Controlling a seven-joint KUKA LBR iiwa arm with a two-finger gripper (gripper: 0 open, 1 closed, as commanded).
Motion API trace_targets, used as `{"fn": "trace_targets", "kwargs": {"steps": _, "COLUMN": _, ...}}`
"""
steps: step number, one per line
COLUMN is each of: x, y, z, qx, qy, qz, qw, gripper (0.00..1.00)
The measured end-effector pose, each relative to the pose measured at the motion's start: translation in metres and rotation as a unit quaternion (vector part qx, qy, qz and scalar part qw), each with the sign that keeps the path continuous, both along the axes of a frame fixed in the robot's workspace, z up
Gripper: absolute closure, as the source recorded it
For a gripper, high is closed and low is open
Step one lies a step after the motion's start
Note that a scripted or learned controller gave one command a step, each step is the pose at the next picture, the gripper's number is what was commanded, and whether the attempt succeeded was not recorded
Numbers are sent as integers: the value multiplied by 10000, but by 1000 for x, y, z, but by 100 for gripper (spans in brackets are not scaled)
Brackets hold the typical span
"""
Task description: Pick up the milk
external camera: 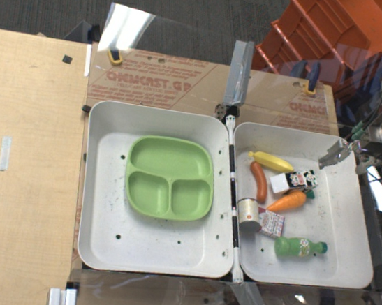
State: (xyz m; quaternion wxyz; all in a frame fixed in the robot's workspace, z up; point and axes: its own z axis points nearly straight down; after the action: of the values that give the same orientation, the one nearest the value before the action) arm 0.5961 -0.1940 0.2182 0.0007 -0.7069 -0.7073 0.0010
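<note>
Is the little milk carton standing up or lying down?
Lying down: the milk carton rests on its side in the right bin, beside the carrot.

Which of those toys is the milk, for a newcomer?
Look in the right-hand bin, among the toy food near its middle. The milk is the small white carton with black cow patches, lying between the banana and the carrot; it is the one boxy thing there.
</note>
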Motion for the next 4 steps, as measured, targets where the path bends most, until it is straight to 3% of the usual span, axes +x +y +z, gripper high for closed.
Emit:
{"fn": "trace_targets", "kwargs": {"steps": 1, "x": 5, "y": 78, "z": -93, "qx": -2, "qy": -40, "qz": 298, "qw": 9995, "gripper": 0}}
{"fn": "trace_targets", "kwargs": {"steps": 2, "x": -20, "y": 92, "z": -107, "qx": -74, "qy": -271, "qz": -170, "qw": 9995, "gripper": 0}}
{"fn": "trace_targets", "kwargs": {"steps": 3, "x": 60, "y": 48, "z": -109, "qx": -30, "qy": -163, "qz": -399, "qw": 9991, "gripper": 0}}
{"fn": "trace_targets", "kwargs": {"steps": 4, "x": 13, "y": 36, "z": -110, "qx": -39, "qy": -162, "qz": -240, "qw": 9996, "gripper": 0}}
